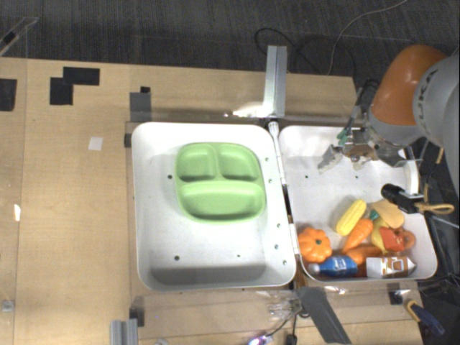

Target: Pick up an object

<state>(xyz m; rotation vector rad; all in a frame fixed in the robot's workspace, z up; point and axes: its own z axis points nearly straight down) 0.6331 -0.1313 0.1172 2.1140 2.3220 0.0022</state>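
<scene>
The robot's gripper [343, 154] hangs over the bare far half of the right bin [305, 149], its two fingers spread in a wide V with nothing between them. The objects it could pick up all lie well short of the jaws, heaped in the bin's near corner: a corn cob [351, 216] closest to the fingertips, a carrot [359, 233] just beyond it, a small pumpkin [315, 244] off to one side, a blue bottle [338, 267] and a white carton [388, 267] against the near wall, and a red piece [397, 240] on the arm's side of the pile. Across the divider from the jaws, a green sectioned plate [218, 180] lies alone in the left bin [154, 214].

By the look of it, the task stands at the approach: no object is chosen or touched yet. The next move seems to call for carrying the open jaws toward the pile, lining them up across one loose item, probably the corn cob at the heap's edge, then lowering and closing without snagging its neighbours.
</scene>
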